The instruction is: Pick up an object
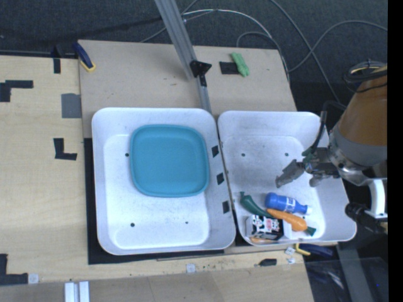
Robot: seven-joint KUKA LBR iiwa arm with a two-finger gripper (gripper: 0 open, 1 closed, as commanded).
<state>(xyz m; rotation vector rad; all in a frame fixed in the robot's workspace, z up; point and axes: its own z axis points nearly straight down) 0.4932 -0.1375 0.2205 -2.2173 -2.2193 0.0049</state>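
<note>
Jaws poised over the right bin, small objects crowded just beyond them

The jaws [301, 173] hang spread and empty above the bare floor of the right bin [264, 131], with nothing between the fingers. The candidates to pick lie just below and toward the bin's near corner from the jaws: a blue bottle [284, 203] closest, an orange carrot-shaped toy [288, 219] touching it on its far side, a dark green piece [249, 202] beside them, and a small black-and-white printed item [264, 226] farthest off. Because these are packed together against the curved bin wall, a descent there may land a finger on top of one object or wedge between two, pushing them apart instead of closing on one. The round bottle looks likely to roll out of a pinch. The teal plate [169, 160], well away in the left bin [107, 168], is flat and offers little edge to grip.
</note>
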